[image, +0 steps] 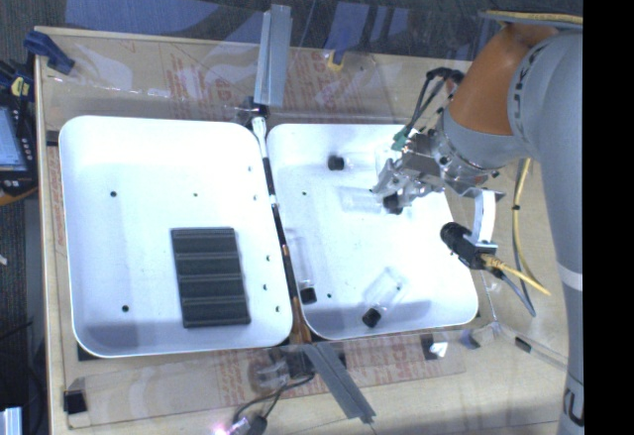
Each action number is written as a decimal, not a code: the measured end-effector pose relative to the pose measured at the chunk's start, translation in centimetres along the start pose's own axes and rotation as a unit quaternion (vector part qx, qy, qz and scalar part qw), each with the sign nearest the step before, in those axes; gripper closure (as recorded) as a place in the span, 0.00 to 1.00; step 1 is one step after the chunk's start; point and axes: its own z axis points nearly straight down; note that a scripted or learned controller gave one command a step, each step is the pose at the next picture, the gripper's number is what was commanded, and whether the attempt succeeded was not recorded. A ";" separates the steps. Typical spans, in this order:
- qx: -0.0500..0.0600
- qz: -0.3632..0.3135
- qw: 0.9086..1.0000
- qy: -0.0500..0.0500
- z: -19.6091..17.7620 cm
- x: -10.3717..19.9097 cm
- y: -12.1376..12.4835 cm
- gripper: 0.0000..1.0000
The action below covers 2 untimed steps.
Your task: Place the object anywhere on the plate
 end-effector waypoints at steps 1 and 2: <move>0.001 -0.103 0.995 -0.001 4.4 9.8 -0.2 1.00; -0.001 -0.152 0.988 0.000 1.4 17.5 3.2 1.00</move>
